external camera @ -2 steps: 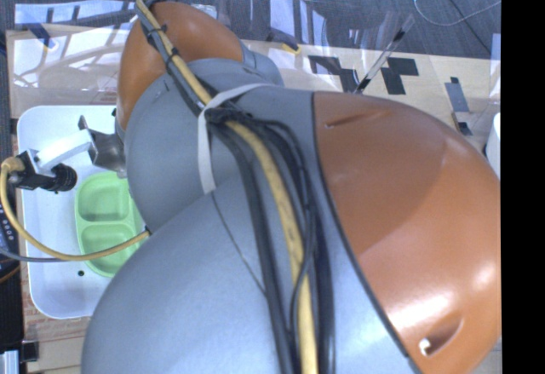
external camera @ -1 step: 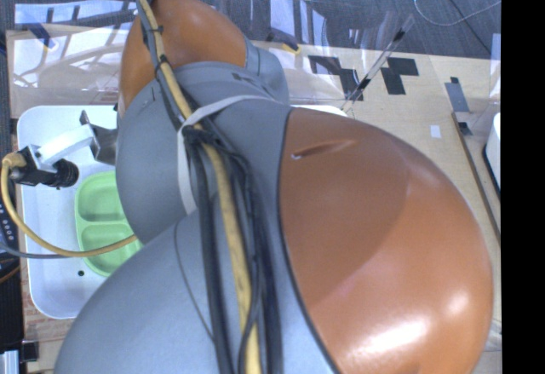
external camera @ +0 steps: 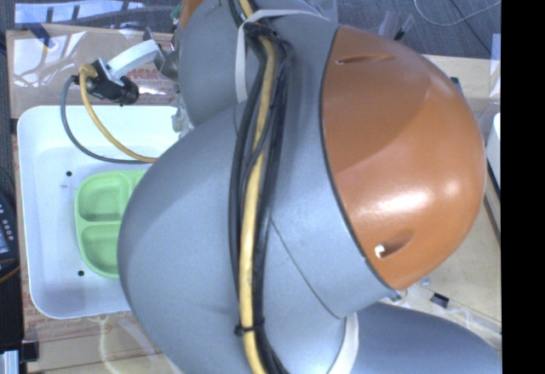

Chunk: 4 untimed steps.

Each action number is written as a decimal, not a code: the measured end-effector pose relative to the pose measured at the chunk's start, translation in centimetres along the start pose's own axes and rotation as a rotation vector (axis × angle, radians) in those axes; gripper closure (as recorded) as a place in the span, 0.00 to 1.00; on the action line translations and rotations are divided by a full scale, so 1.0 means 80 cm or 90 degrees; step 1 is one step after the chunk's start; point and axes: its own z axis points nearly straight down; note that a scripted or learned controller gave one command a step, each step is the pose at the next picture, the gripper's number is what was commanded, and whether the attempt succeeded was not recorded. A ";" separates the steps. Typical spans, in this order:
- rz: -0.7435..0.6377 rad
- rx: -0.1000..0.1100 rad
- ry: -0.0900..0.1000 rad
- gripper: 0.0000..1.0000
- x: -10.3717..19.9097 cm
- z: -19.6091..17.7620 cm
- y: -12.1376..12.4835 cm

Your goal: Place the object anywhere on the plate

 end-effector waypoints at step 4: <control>-0.039 0.003 -0.001 1.00 0.017 0.163 -0.105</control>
